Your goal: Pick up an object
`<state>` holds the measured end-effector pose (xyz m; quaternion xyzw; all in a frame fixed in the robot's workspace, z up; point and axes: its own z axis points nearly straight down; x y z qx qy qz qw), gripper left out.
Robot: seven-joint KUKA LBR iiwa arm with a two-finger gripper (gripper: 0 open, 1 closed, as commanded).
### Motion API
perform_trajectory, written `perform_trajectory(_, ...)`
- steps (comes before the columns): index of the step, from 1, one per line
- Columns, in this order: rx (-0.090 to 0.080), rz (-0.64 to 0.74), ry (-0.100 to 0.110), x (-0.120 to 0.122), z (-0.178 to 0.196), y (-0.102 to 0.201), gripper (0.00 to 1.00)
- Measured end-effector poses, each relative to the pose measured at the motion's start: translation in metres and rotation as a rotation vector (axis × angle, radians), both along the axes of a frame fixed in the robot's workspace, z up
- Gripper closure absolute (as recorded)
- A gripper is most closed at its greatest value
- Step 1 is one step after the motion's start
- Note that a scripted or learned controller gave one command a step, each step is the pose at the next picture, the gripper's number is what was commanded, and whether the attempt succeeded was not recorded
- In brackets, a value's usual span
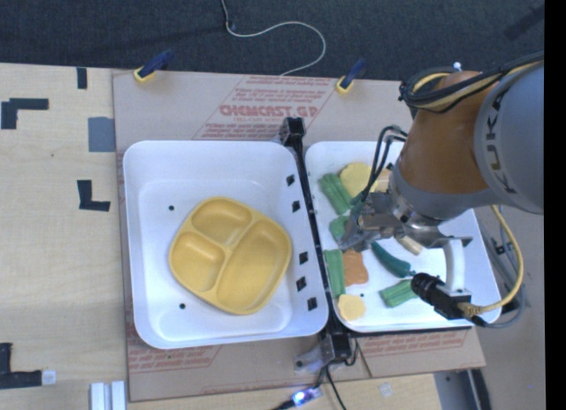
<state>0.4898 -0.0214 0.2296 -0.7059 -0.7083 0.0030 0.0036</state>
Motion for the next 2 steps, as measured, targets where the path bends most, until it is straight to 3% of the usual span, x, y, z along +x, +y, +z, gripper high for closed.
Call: perform_trajectory(2, -0.001, -0.003, 0.0, 0.001, -0.019, -0.009, 1.0)
